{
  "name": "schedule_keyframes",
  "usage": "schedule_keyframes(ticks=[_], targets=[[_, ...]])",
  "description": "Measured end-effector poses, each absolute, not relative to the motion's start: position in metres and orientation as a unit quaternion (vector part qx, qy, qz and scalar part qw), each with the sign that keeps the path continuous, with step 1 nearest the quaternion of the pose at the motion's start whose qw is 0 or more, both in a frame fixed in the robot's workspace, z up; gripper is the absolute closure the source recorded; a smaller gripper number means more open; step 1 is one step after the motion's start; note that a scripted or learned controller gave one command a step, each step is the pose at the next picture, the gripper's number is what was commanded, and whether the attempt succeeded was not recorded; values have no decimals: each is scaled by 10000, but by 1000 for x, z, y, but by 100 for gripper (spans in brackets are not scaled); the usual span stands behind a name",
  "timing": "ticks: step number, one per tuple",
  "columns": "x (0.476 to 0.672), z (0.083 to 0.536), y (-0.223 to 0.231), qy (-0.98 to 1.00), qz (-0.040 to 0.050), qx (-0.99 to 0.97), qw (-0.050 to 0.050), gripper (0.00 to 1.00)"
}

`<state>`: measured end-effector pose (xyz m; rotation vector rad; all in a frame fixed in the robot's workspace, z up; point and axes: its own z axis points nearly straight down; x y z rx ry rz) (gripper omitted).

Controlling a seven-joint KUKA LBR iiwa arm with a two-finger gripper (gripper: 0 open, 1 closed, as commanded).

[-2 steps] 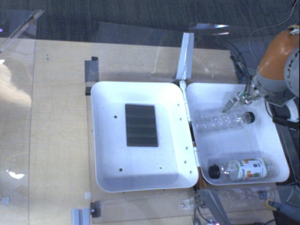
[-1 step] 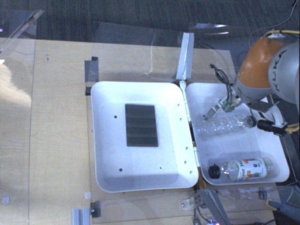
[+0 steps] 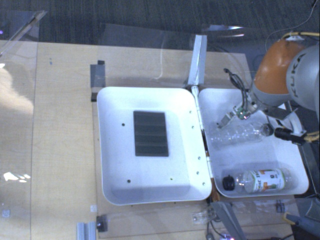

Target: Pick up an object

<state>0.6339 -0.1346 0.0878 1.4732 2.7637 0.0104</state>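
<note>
I can't tell my gripper's (image 3: 239,115) state; the clear plastic black-capped bottle (image 3: 256,180) below it may roll away.

Two bins are set side by side on the bench (image 3: 60,134), touching along their inner edges. In the left bin (image 3: 112,184), a flat slab (image 3: 150,133) is laid near the middle, slightly toward the far side. In the right bin (image 3: 215,99), a bottle (image 3: 255,180) is laid on its side along the near wall, its cap (image 3: 228,183) pointed left toward the other bin. Behind the bottle, around the middle of that bin, a crumpled plastic wrapper (image 3: 237,133) is spread. The end effector (image 3: 235,116) is positioned above the far part of the right bin, just over the wrapper, with the arm (image 3: 280,74) reaching in from the right. Behind the seam between the bins, an upright bar (image 3: 197,59) is mounted.
</note>
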Motion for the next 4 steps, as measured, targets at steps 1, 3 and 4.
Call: schedule_keyframes(ticks=[1, 3, 4], targets=[[598, 89, -106, 8843, 29, 4670, 56, 0], [645, 87, -192, 9016, 13, 4326, 57, 0], [654, 142, -188, 8859, 12, 4638, 38, 0]])
